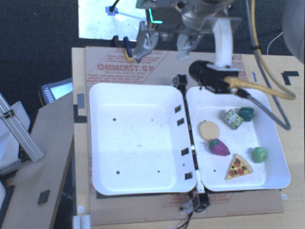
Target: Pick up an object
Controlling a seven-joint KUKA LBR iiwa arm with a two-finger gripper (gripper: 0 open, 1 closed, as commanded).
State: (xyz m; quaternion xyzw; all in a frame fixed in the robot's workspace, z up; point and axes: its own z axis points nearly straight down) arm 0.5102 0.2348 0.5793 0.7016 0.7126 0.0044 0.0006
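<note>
Camera view shows the gripper (162, 52) behind the left bin (138, 147), fingers (144, 43) spread wide, gripping nothing.

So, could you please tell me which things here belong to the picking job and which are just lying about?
For the job:
gripper, open, beyond the bins
right bin
pizza slice
purple grapes
pale round disc
green-and-white box
dark green piece
light green piece

Lying about:
left bin
lettered cardboard sheet
metal rail
tablet
</note>
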